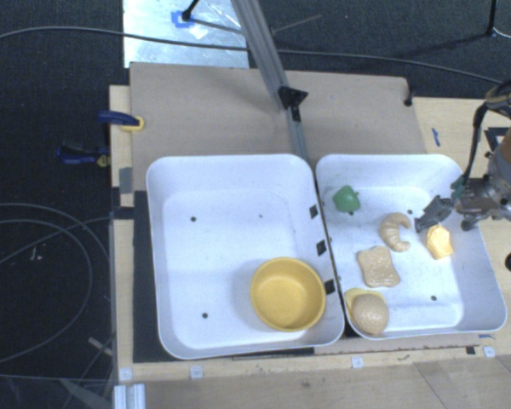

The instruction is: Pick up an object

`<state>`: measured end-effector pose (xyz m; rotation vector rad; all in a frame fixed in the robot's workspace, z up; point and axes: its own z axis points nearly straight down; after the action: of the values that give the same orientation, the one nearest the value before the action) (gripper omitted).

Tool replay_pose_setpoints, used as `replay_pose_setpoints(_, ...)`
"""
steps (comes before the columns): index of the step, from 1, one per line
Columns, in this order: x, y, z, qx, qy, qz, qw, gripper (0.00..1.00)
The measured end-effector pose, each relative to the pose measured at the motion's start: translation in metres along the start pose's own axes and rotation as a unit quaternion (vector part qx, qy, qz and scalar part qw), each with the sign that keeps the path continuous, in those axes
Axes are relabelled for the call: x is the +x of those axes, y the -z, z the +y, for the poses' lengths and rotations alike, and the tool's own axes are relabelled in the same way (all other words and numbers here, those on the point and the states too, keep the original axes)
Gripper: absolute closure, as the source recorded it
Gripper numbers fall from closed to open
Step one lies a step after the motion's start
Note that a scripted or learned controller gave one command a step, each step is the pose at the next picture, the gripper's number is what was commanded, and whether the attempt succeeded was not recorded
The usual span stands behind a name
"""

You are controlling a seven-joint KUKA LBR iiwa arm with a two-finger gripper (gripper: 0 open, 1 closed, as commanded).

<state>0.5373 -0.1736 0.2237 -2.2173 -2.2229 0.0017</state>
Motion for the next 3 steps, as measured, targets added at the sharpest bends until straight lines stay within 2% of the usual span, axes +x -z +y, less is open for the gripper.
replay_pose_setpoints(1, -0.004, -0.062, 0.0, 0.0, -0.001, 0.0, 1.0, 0.0)
replay_pose_setpoints(2, -0.007, -0.108, -0.008, 0.0, -0.001, 0.0, 1.0, 0.0)
replay_pose_setpoints(3, -0.007, -0.095, -0.006, -0.002, -0.001, -0.001, 1.0, 1.0)
